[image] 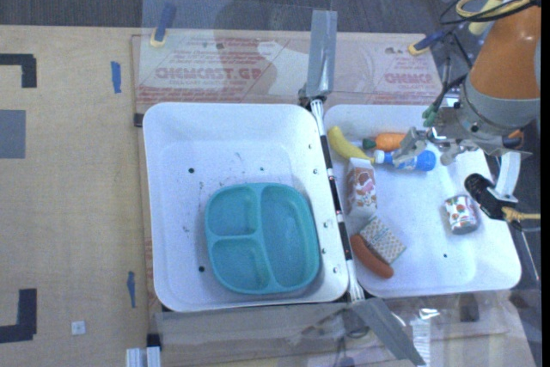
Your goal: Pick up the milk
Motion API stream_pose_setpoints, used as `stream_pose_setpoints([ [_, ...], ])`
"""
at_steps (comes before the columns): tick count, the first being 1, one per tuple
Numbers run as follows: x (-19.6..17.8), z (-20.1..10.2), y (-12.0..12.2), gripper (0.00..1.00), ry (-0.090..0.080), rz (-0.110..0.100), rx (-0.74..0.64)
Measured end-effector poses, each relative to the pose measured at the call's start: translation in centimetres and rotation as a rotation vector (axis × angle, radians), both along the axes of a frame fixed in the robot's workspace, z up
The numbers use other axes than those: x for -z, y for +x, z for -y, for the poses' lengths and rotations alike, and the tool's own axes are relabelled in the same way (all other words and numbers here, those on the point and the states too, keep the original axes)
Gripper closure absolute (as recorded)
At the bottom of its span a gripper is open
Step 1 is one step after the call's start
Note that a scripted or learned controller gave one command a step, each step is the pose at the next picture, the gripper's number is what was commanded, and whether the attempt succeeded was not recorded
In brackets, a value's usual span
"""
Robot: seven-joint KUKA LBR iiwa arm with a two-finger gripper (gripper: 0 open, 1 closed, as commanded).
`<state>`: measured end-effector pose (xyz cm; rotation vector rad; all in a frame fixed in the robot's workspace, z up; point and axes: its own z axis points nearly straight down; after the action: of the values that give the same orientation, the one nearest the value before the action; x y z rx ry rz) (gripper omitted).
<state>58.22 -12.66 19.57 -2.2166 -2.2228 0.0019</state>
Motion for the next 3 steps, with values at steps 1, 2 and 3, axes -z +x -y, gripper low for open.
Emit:
stream_pose_setpoints([
  [1, 10.0, 5.6, 4.2, 0.0, -0.002, 0.005, -0.082],
  [2, 9.0, 5.8, 4.0, 1.0, -0.003, 0.002, -0.08],
  [3, 10.8, 8.8, 6.6, 1.0, 0.028, -0.07, 0.038],
])
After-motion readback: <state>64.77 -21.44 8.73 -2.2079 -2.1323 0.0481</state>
